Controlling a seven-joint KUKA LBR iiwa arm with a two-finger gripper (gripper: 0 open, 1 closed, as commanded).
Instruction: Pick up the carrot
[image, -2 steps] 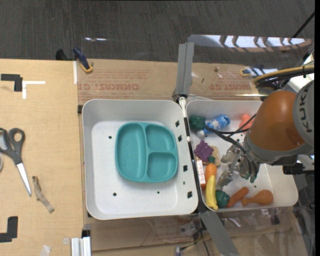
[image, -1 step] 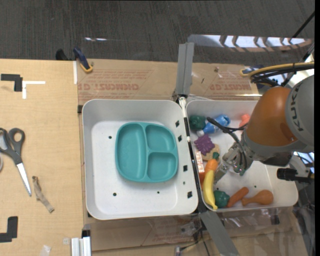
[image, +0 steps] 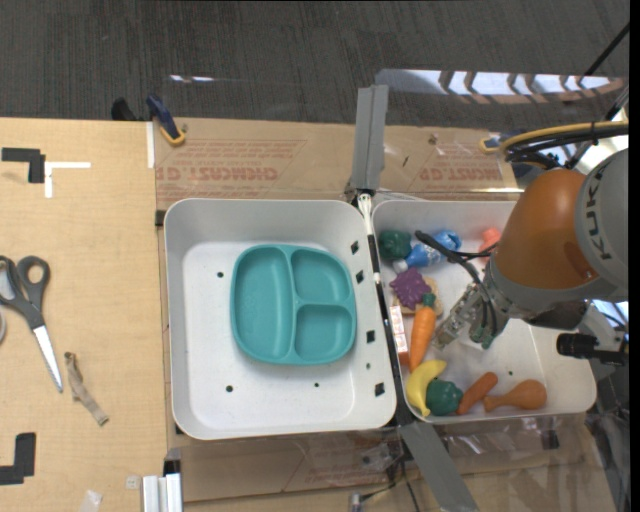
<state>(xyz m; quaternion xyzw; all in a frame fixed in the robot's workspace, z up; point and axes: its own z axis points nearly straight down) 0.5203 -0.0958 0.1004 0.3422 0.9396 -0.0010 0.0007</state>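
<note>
counter (image: 80, 250): light wood surface, flat; cardboard sheet under the bins
left bin (image: 190, 400): shallow white plastic, rounded corners, small dark holes in floor; holds the tray
right bin (image: 570, 395): same white plastic, touches left bin along a grey divider strip; holds the toy food and the arm's wrist
arm (image: 545, 245): glossy orange band over grey wrist, reaches in from the right, hangs over right bin's middle
tray (image: 293, 303): teal plastic, smooth, rounded rectangle, three compartments, sits mid left bin
claw (image: 470, 322): metallic grey, pointing down-left into right bin, tip just right of the carrot; can't tell how far it's spread, nothing seen between the tips
carrot (image: 422, 335): orange, tapered, smooth, green stub at top; lies near-upright in view along right bin's left side, below the grapes, above the banana, apart from the claw
scissors (image: 35, 315): grey handles, metal blades, on counter at far left
drumstick (image: 520, 396): tan-orange, bulbous, right bin's lower edge
banana (image: 420, 380): yellow, curved, lower-left of right bin
grapes (image: 410, 288): purple, knobbly cluster
green veg (image: 445, 398): dark green, lumpy, touching banana
second orange piece (image: 478, 388): slim, tilted, between green veg and drumstick
green lump (image: 394, 243): dark, top-left corner of right bin
blue item (image: 445, 242): small, near top, shape unclear
</note>
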